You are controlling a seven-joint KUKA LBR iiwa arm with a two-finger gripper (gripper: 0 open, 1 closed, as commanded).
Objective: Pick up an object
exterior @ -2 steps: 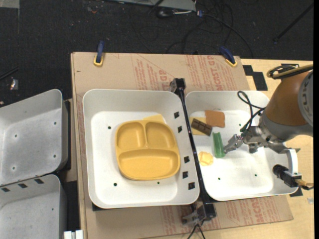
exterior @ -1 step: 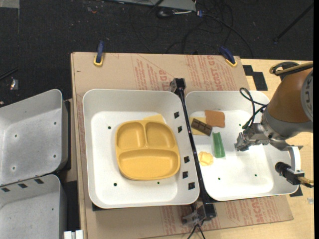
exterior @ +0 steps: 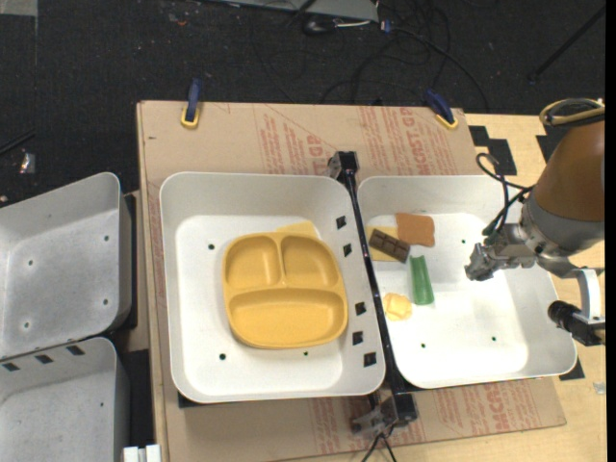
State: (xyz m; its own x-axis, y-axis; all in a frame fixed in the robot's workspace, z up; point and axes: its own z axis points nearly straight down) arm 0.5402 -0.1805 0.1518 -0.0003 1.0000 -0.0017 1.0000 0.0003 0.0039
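The tabletop (exterior: 250, 133) carried two shallow white bins side by side. The left bin (exterior: 192, 258) held a yellow divided tray (exterior: 285, 291), which lay flat near the bin's middle, its two small compartments toward twelve o'clock and its one long compartment toward six o'clock.

The right bin (exterior: 481, 345) held four small things, all gathered in its nine-to-eleven o'clock part, close to the wall shared with the left bin. An orange-brown block (exterior: 416, 228) lay nearest twelve o'clock. A dark brown bar (exterior: 389, 245) lay just at its eight o'clock, touching or nearly touching it. A green stick (exterior: 422, 280) lay at six o'clock of the orange-brown block, its long axis running roughly twelve to six. A small pale yellow piece (exterior: 397, 306) sat at the green stick's seven o'clock, just beside its lower end.

The arm reached in from three o'clock, and the tool (exterior: 480, 263) hung over the right bin toward its three o'clock side, apart from the green stick, which lay at its nine o'clock. No object was visible in it. How far open it stood could not be told from this slant.
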